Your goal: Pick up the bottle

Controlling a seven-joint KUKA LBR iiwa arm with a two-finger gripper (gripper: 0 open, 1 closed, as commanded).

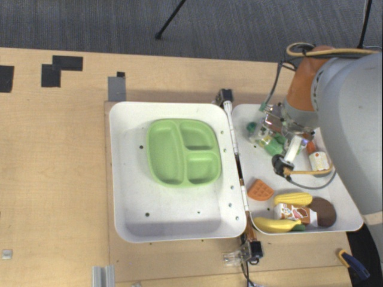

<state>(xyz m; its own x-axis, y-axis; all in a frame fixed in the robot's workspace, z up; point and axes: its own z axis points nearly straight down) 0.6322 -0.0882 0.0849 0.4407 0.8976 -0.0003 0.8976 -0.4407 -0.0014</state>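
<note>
One bottle (pixel 294 213), label unreadable.

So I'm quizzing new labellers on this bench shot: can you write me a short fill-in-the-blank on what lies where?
1. The green divided plate lies in the ____ bin.
2. The waffle piece is coloured ____.
3. The gripper is over the ____ bin, near the green bottle.
4. The yellow bananas lie toward that bin's ____ edge.

Missing words: left; orange; right; near (bottom)
</note>
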